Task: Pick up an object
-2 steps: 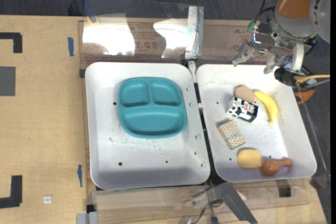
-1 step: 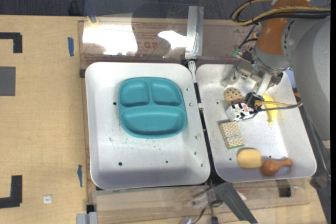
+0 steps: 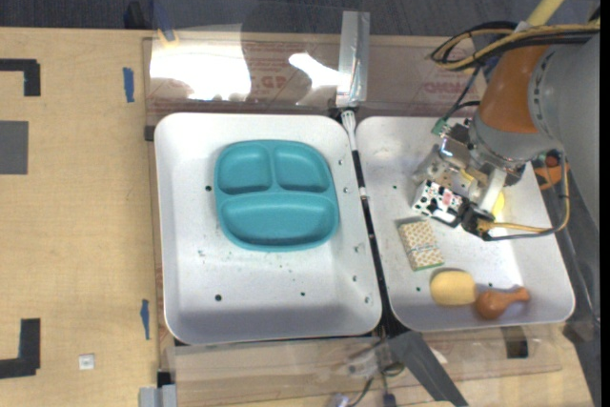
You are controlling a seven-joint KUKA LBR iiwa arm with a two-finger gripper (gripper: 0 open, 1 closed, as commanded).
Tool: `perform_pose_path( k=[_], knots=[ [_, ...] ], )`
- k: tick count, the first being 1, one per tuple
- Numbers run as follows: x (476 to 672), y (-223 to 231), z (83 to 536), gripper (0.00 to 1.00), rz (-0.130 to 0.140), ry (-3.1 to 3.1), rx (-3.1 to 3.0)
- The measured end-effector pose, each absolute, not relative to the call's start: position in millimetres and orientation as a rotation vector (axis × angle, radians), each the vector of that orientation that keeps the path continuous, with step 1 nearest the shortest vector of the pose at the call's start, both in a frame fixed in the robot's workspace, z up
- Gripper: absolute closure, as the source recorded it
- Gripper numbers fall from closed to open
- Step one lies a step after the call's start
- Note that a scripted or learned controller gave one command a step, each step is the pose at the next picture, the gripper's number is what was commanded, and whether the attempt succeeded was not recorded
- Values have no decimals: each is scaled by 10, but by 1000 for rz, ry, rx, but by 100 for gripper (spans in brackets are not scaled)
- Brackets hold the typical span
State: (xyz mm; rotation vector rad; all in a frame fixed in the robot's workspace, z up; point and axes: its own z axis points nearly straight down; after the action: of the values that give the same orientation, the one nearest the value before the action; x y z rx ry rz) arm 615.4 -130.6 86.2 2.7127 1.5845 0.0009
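My gripper [image 3: 456, 189] is down in the right bin [image 3: 543, 253], near its middle, below the arm's orange band [image 3: 505, 95]. A small white piece with red and black marks [image 3: 435, 199] lies right at the gripper's left side, touching or partly under it; whether it is held is not visible. A tan patterned rectangular pad [image 3: 420, 244] lies flat just in front of it. Farther toward the front edge sit a yellow rounded object [image 3: 453, 287] and a brown pear-shaped object [image 3: 498, 301], side by side. Something yellow [image 3: 498, 201] peeks out on the gripper's right.
The left bin [image 3: 181, 281] holds a teal divided plate [image 3: 275, 193] at its centre. A ridge [image 3: 362, 205] separates the two bins. Cables [image 3: 519, 228] loop from the wrist over the right bin. A clear plastic sheet [image 3: 248, 67] stands behind the bins.
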Motion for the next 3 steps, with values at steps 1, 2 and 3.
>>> perform_pose_path(
  k=[1,2,3],
  knots=[
    [5628,-1075,872,0,4,1651,2672],
    [5077,-1013,880,0,8,2136,2297],
    [5666,-1391,873,0,5,2595,1759]
  ],
)
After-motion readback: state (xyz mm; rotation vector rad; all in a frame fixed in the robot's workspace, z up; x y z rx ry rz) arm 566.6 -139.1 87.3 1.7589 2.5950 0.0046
